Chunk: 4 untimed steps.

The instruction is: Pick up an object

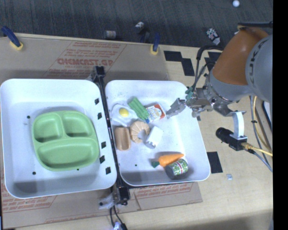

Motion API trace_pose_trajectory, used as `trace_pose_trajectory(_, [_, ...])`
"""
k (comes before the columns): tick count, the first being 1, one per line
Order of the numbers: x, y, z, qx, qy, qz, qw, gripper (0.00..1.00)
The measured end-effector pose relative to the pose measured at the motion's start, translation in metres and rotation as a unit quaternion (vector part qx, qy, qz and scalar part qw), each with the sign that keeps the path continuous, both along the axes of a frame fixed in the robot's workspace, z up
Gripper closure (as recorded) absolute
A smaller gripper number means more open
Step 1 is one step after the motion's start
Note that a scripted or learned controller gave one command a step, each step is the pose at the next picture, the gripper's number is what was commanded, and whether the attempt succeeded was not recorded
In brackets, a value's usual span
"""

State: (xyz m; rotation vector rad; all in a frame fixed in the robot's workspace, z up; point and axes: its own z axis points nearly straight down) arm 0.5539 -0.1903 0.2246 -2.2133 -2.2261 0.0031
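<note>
My gripper [174, 108] hangs over the right side of the right bin [194, 150], just right of a small red and white carton [155, 111]. Nothing shows in its grasp. To the left of the carton lie a green ridged piece [138, 108] and a fried egg toy [123, 112]. Below them sit a croissant [138, 129], a tan bread roll [122, 138] and a small white cup [154, 136]. An orange carrot [171, 158] and a dark can [177, 168] rest near the bin's front edge.
The left bin [12, 109] holds a green divided plate [65, 139]. A black divider [105, 123] runs between the bins. The grey and orange arm [240, 66] reaches in from the right, with cables [259, 143] trailing below it.
</note>
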Motion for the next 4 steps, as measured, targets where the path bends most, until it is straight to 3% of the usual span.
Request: trace_pose_trajectory(4, [0.0000,0.0000,0.0000,0.0000,0.000,0.000,1.0000,0.00])
